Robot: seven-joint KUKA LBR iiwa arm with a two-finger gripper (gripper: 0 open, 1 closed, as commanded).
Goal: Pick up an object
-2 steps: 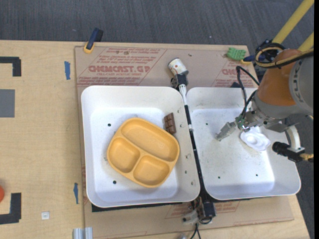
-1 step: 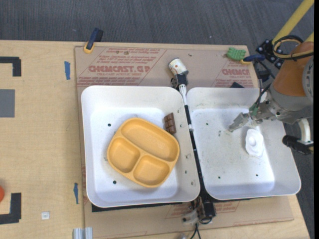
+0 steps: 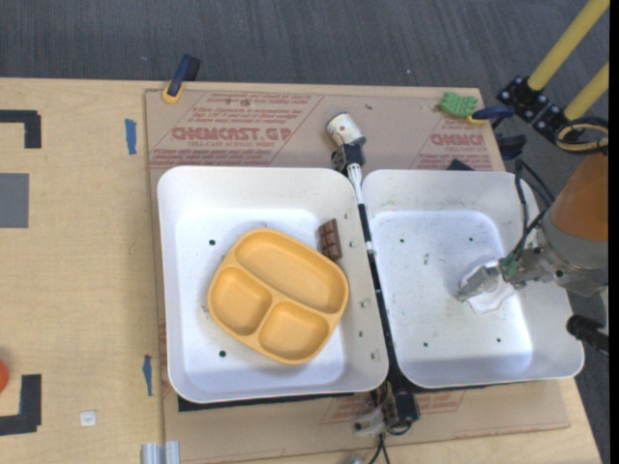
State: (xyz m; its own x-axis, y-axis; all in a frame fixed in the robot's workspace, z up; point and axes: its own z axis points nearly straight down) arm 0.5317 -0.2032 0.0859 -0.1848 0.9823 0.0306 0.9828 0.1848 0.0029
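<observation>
A yellow three-compartment plate (image 3: 279, 296) lies tilted in the middle of the left bin (image 3: 193, 220). A small brown bar (image 3: 330, 239) rests against that bin's right wall, just past the plate's upper right rim. My gripper (image 3: 477, 283) is low in the right bin (image 3: 426, 249), towards its right side, with the arm (image 3: 580, 211) coming in from the right. A small pale, translucent thing (image 3: 495, 302) lies on the bin floor right under and beside the gripper tip. Whether the gripper touches or holds it is unclear.
A black post with a white cap (image 3: 340, 129) stands at the far end of the ridge between the bins. A green clamp (image 3: 457, 104) and a blue-yellow clamp (image 3: 180, 75) hold the cardboard sheet. Cables and yellow poles (image 3: 571, 37) crowd the far right.
</observation>
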